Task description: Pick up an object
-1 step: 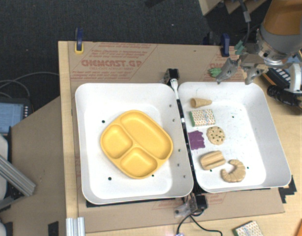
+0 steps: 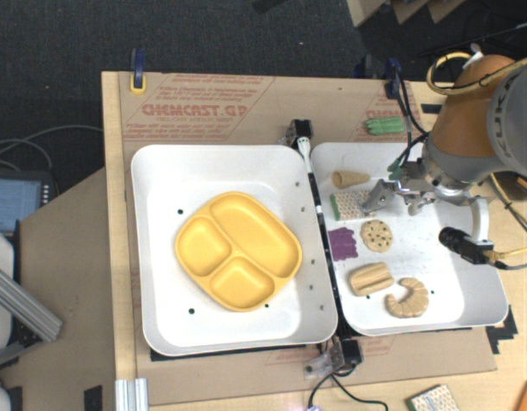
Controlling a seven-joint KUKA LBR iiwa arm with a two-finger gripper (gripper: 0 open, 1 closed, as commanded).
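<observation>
The left bin [image 2: 152,255] holds a yellow divided plate [image 2: 237,249] sitting near its middle, well apart from the arm and unlikely to matter for this try. Across the divider, the right bin [image 2: 482,302] carries the small things worth grabbing: a purple scrap [image 2: 342,243] at about nine o'clock, a green-edged mesh piece [image 2: 347,204] just above it, a cone-shaped piece [image 2: 350,178] at eleven o'clock, a round cookie [image 2: 377,235] near the centre, a tan bread roll [image 2: 369,277] at seven o'clock and a croissant [image 2: 408,298] at six o'clock. The gripper [image 2: 379,197] hangs over the upper part of this bin, just beside the mesh piece and above the cookie, with nothing visibly between its fingers; whether they are spread or closed I cannot tell from this slanted view. The risks, as I judge them: the mesh and purple scrap are flat and may slip out of a pinch; the pieces lie close, so a descent could nudge the cookie aside; and a drop near the divider could strike the bin wall.
</observation>
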